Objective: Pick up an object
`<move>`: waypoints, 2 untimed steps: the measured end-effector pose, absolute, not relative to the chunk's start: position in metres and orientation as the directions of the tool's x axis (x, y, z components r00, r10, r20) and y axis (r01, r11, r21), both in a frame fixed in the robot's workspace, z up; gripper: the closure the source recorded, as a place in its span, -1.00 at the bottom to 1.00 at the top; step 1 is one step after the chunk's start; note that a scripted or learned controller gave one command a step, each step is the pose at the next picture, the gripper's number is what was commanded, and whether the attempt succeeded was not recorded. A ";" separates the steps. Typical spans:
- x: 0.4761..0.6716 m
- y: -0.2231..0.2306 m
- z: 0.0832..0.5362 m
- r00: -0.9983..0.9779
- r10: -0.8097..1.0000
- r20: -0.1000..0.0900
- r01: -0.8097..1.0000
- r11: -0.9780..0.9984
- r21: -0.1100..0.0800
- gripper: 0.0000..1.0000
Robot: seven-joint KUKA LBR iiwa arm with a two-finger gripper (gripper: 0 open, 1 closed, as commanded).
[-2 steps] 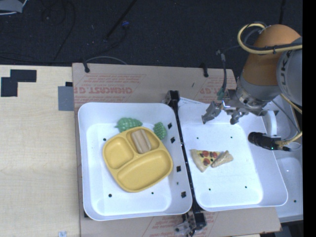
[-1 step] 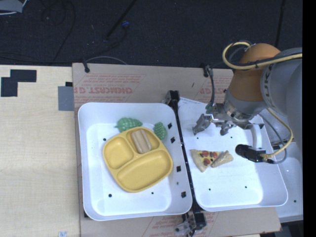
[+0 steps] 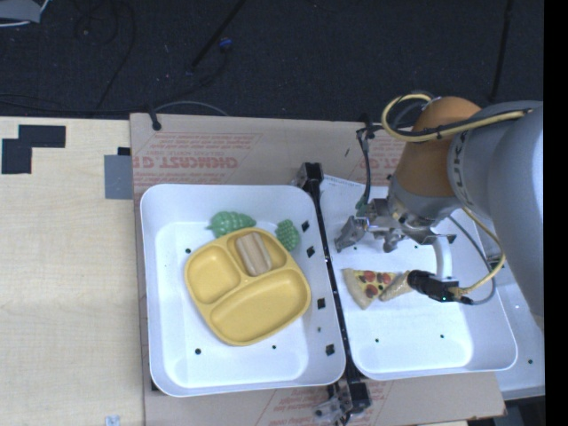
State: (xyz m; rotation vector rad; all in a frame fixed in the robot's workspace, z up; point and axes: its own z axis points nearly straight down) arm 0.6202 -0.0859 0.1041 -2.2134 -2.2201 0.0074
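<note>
Front edge: cardboard sheet (image 3: 302, 406) sticks out under both bins, lying on the worktop (image 3: 62, 282).
Right bin (image 3: 444, 353): holds a pizza slice toy (image 3: 374, 285), near its left wall, flat on the floor.
Gripper (image 3: 377, 233): hovers just behind the pizza slice, apart from it; nothing seen between the fingers.
Fingers: spread can't be judged from this angle, so open or closed is unknown.
Step in hand (judgement): lining up on the pizza slice, not yet grasped.
How to do it well: centre over the slice, straddle its narrow width, go down to the bin floor, then close; the slice is thin, so a shallow descent likely misses.
Left bin (image 3: 177, 362): yellow divided tray (image 3: 248, 291) with a tan block (image 3: 256, 254) in one compartment; green toys (image 3: 232, 222) just behind the tray.
</note>
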 end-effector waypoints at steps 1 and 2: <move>0.619 -0.085 0.086 -0.001 1.000 0.001 1.000 0.001 -0.006 -1.00; 0.619 -0.086 0.097 0.002 1.000 0.001 1.000 -0.002 -0.007 1.00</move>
